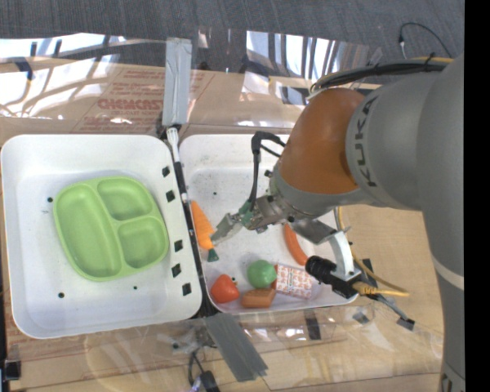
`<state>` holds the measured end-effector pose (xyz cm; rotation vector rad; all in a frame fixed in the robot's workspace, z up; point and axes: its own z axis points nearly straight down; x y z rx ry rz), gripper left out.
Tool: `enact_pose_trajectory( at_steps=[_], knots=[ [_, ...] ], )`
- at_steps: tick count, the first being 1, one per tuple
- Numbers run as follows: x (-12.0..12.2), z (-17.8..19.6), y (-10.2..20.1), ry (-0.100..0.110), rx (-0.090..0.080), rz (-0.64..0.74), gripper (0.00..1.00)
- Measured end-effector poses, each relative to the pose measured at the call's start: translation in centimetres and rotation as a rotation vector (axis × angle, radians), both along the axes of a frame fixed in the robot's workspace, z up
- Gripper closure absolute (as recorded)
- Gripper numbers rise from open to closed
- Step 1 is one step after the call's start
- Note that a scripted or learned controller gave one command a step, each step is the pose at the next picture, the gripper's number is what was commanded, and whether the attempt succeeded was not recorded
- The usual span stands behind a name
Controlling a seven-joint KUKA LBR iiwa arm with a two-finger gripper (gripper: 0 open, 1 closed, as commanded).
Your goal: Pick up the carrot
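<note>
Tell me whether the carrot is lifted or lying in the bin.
Lying down: the carrot rests flat against the right bin's left wall, with the gripper beside it.

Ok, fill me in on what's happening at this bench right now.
A grey KUKA arm with an orange band reaches in from the right over the right bin. Its gripper sits low at the bin's left wall, right beside the carrot, which lies along that wall. Whether the carrot is actually gripped can't be told from here. Toward the bin's near edge lie a red tomato, a green ball-shaped item and a small printed box. The left bin holds a green divided plate.
</note>
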<state>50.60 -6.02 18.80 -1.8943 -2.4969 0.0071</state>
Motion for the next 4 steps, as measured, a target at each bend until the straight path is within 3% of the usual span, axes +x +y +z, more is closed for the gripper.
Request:
enact_pose_trajectory(
  at_steps=[1,2,3,4],
  knots=[
    [3.1,-8.8,-3.6,-0.008,0.002,0.340,0.00],
    [7.1,-9.1,-4.6,-0.013,0.003,0.516,0.00],
    [7.2,-8.3,-4.5,-0.013,0.005,0.520,1.00],
    [10.4,0.2,2.5,-0.007,0.003,0.782,1.00]
  ],
)
